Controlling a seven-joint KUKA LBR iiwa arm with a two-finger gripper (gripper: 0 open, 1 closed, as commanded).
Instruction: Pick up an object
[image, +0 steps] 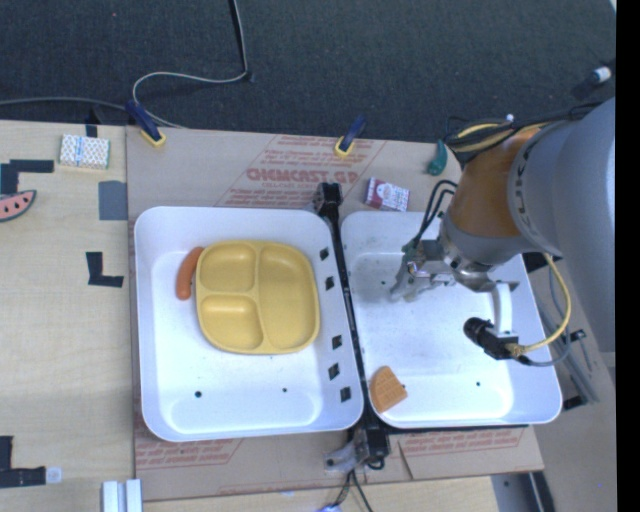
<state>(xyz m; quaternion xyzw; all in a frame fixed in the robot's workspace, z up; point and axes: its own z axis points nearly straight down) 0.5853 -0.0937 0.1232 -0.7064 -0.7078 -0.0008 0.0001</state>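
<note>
Looking down on two white bins, I've got the gripper low in the right bin, upper middle of it; I can't tell how it's set. One toast-like orange piece lies at that bin's lower left corner, well apart from the gripper, nothing between them, tilted slightly. In the left bin sits one yellow divided plate, with one orange sausage upright along its left edge, touching it.

A wooden bench carries a cardboard sheet. Two white bins sit on it side by side, the left bin touching the right bin.
</note>
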